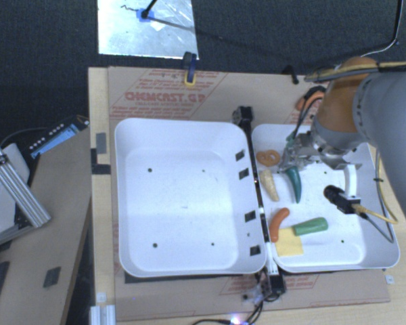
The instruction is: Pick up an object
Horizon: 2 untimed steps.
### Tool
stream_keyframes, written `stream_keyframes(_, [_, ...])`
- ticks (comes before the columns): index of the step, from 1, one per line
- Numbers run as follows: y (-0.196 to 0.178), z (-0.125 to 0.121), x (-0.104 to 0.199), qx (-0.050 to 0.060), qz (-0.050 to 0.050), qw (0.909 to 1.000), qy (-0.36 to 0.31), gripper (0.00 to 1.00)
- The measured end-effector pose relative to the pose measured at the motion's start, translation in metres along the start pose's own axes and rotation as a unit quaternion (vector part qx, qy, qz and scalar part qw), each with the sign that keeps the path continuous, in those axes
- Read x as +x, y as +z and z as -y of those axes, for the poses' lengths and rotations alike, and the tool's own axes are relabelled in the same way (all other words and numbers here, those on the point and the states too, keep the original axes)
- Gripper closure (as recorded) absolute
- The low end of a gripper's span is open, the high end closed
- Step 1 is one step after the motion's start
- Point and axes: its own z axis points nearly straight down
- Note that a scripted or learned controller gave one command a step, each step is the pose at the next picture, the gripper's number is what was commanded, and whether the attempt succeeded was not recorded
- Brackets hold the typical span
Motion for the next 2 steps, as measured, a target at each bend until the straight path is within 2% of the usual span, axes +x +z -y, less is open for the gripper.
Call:
stream_keyframes(1, [0.012,0.05,0.015,0.003,-0.002,1.0,0.001,1.0])
stream_keyframes(2, [0.012,0.033,0.008,0.002,-0.002,1.0,0.0,1.0])
